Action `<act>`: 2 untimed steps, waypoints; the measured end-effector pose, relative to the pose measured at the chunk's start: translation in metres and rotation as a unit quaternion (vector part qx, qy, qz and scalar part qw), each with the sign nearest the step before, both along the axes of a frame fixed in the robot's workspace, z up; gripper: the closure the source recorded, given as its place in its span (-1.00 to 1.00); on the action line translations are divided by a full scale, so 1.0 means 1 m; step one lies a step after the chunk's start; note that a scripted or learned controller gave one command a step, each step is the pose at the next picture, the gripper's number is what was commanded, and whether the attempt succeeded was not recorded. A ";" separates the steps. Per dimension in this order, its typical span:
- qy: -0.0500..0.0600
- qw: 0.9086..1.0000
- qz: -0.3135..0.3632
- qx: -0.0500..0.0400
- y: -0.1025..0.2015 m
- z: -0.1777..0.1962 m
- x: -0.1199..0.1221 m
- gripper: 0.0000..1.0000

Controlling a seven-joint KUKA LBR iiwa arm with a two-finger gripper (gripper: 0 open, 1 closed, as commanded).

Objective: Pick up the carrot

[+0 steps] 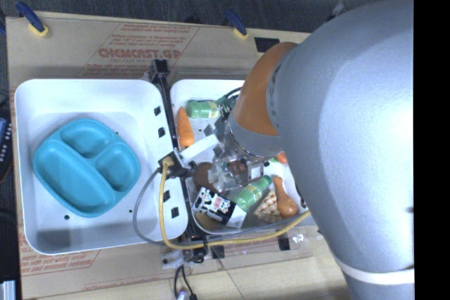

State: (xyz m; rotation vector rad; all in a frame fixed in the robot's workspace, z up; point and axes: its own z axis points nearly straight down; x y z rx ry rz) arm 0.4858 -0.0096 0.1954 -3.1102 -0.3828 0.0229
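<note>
Dark carpet lies beyond a brown cardboard-covered bench (126,46) that carries two shallow white bins side by side. Blue clamps (31,19) grip the bench's far edge. Within the left bin (42,235) sits a blue divided tray (86,165), toward that bin's left wall. The right bin (204,89) is crowded: a carrot (185,128) lies along its left wall, pointing toward the far edge, with a green bottle (202,109) just beyond it near the far wall. Toward the near edge are a second green bottle (253,193), a black-and-white patterned box (213,205) and a brown drumstick-shaped toy (284,199). A yellow cable (164,211) loops over the divider between the bins.

From the right the grey arm (351,130) reaches in, its orange band (256,98) over the right bin's middle. The gripper (228,168) hangs low over the bin's centre, among the clutter; how far its claw is spread cannot be told. The carrot lies to the left of it, apart, nearer the left wall.
</note>
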 end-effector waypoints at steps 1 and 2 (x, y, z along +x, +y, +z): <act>-0.004 1.000 0.022 -0.001 0.074 0.043 0.006 1.00; 0.000 1.000 0.025 -0.001 0.073 0.052 0.006 1.00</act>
